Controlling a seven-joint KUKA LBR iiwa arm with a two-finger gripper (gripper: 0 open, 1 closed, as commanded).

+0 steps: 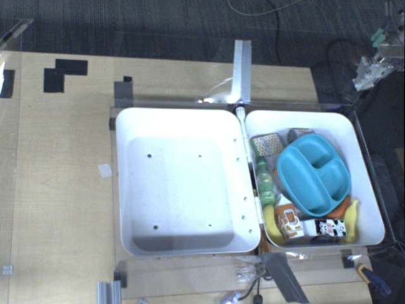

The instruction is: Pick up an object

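Two shallow white plastic bins with rounded corners sit side by side on a pale wood-grain bench (57, 189). The left bin (180, 182) has a smooth matte floor marked by a few small dark dots. The right bin (361, 147) holds a tight cluster of objects. Largest is a glossy turquoise divided plate (314, 174), oval in outline with raised partitions, lying tilted over the others. Just left of it, along the bin's inner wall, lies a slim green bottle (264, 182), with a speckled green packet (267, 145) above it. A grey item (299, 133) shows at the plate's upper rim. Below the plate, a yellow banana-shaped piece (273, 227) curves along the near wall, touching a small orange carton (289, 221) and a black-and-white patterned box (330, 228). A pale metallic assembly (373, 68) stands at the upper right, well apart from both bins; whether this is the pincer, and how far it is open, cannot be told.
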